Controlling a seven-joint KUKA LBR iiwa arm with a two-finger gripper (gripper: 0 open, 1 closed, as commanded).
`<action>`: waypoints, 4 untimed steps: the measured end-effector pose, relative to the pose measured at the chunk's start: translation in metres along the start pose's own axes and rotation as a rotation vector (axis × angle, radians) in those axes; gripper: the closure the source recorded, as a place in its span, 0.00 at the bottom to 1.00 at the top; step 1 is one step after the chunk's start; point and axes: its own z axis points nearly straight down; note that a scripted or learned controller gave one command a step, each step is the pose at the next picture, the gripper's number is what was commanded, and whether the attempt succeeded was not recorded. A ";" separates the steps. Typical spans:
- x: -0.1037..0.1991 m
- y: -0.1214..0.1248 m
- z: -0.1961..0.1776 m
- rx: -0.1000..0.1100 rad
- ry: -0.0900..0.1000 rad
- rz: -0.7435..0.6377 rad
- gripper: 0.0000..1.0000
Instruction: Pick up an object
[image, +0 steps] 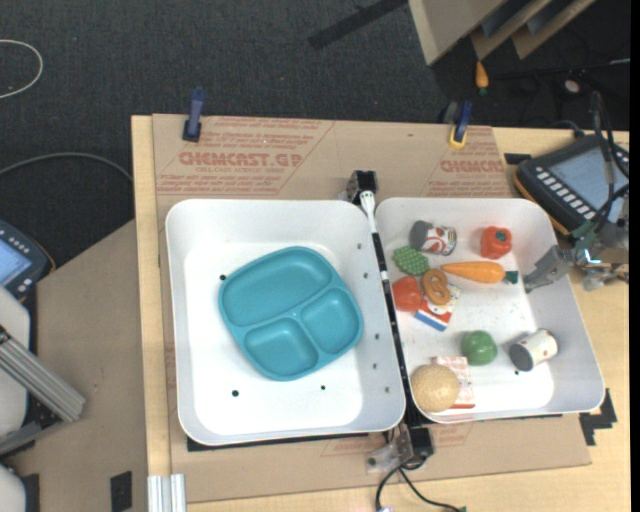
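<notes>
The right white bin (523, 307) holds several small items. An orange carrot (475, 271) lies beside a red pepper (496, 241) and a small printed can (435, 239). A green leafy piece (411, 261), a red piece (406, 293) and a brown pretzel (437, 286) cluster at the bin's left. Nearer the front are a green lime (479, 346), a white and grey cup (534, 349) on its side, and a tan bun (436, 386). My gripper (541, 272) hangs at the bin's right wall, just right of the carrot's tip, with nothing seen in it.
The left white bin (195, 300) carries a teal divided plate (290, 312). A red, white and blue card (432, 318) lies flat in the right bin. A tablet-like pendant (572, 185) and cables sit past the right bin's far corner.
</notes>
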 end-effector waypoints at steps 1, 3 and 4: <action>0.000 0.001 -0.011 -0.003 -0.002 -0.001 1.00; 0.103 -0.028 -0.053 -0.001 0.001 -0.006 1.00; 0.148 -0.028 -0.106 -0.007 0.001 -0.006 1.00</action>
